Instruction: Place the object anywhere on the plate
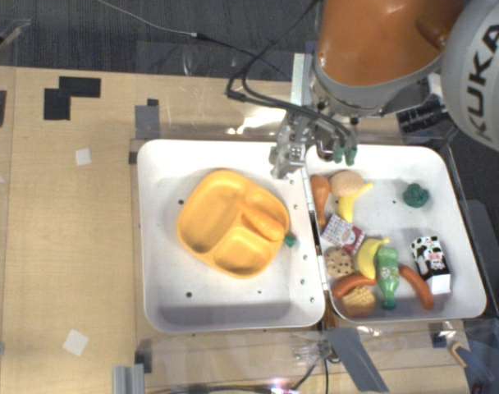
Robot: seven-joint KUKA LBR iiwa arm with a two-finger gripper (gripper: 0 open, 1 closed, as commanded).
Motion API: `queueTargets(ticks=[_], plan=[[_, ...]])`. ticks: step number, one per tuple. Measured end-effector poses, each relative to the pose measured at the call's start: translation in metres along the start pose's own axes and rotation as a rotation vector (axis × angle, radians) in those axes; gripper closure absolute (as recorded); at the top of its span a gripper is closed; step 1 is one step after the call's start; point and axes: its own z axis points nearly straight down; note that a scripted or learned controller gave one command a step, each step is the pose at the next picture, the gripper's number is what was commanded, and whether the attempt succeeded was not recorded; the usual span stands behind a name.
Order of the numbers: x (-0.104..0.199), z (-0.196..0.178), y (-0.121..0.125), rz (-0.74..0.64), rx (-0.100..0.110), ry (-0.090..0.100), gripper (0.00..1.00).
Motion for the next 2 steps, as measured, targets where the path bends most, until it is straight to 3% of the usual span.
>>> queueTargets(ticks=[1, 2], plan=[[0.035, -0.090, 0.031, -0.042, -0.004, -0.007, 1.00], [0.064, -0.115, 0.024, -0.110, -0.002, -0.004, 1.00]])
